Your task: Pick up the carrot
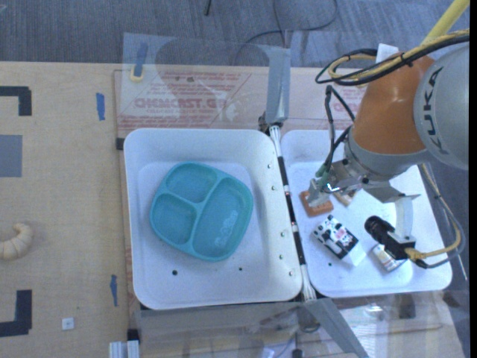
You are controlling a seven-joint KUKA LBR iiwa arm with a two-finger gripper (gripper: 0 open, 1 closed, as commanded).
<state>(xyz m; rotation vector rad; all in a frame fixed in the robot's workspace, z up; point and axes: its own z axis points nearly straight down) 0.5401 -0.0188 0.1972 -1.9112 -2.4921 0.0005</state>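
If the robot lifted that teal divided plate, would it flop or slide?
The plate looks like moulded plastic, so probably stiff and light. Its glossy surface may be slippery. It lies flat in the left bin, so it is unlikely to roll.

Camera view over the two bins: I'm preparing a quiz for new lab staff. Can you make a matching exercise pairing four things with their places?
Things
1. teal three-compartment plastic plate
2. small orange-brown carrot
3. pale croissant-shaped toy
4. black-and-white spotted block

Places
A. on the wooden bench, left of both bins
B. in the left white bin
C. in the right white bin, just beside the hand
D. in the right white bin, lower in the view than the hand

Pairs: 1-B, 2-C, 3-A, 4-D
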